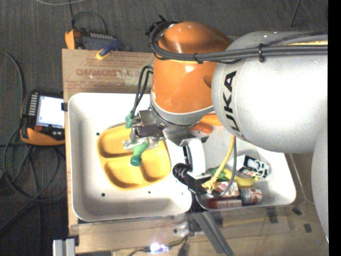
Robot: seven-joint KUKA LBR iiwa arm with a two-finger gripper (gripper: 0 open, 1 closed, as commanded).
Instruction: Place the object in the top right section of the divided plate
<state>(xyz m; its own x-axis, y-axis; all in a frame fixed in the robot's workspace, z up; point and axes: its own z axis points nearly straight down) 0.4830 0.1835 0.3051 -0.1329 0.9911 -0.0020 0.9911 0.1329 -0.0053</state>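
Note:
A yellow divided plate (114, 143) lies in the left white bin (85, 196). My gripper (140, 143) hangs low over the plate, near its middle, under the orange wrist band (186, 73). A small green object (137, 157) sticks out below the fingertips and looks pinched between them. It sits above the ridge where the plate's sections meet, beside the right-hand section (157, 164). The arm hides the plate's upper right part.
The right bin (279, 193) holds several items: a red can (240, 197), a yellow banana-like piece (241, 181) and a black-and-white packet (254, 167). Cables (200, 183) hang from the wrist over the bins' shared rim. Brown cardboard (101, 71) lies behind the left bin.

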